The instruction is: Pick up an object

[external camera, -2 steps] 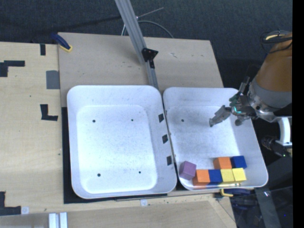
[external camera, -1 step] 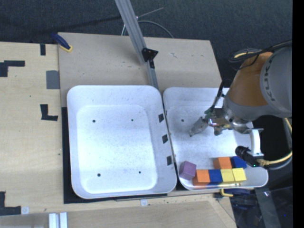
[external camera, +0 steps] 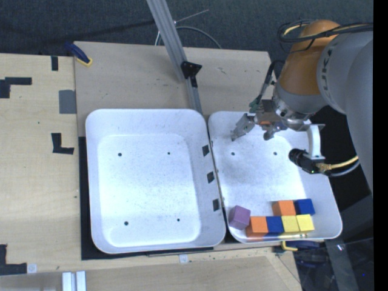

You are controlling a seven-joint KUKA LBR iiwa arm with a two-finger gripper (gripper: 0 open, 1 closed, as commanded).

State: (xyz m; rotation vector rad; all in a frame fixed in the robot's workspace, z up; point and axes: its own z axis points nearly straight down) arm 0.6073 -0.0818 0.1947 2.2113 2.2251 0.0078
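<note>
Setting: a pale wooden bench (external camera: 36, 162) set against a dark floor, with black tape marks and a grey patch along its left part.
Far left detail: a small blue and yellow object (external camera: 79, 53) lies near the bench's upper left corner.
Left bin: the left bin (external camera: 91, 162) is a shallow white tray with rounded corners, speckled with fine dark flecks and showing a few small dark dots on its floor.
Metal rail: a slanted grey metal rail (external camera: 167, 29) comes down from the top edge and ends at a black bracket just above the gap between the two trays.
Divider: the two trays touch along their inner rims, with small dark clips spaced down the seam.
Right bin: the right bin (external camera: 254, 168) is also white and shallow; its upper and middle floor is bare.
Blocks: coloured blocks (external camera: 282, 218) are clustered at the near edge of the right tray, well apart from the fingers. A purple block (external camera: 240, 216) sits alone at the left; beside it run orange, blue and two yellow blocks, with an orange and a blue one in the row behind.
Gripper: the gripper (external camera: 254, 129) hangs over the upper part of the right tray, its two fingers spread wide with nothing between them.
Arm: the grey arm (external camera: 345, 59) with its orange band enters from the right, a black cable fitting beside the wrist.
</note>
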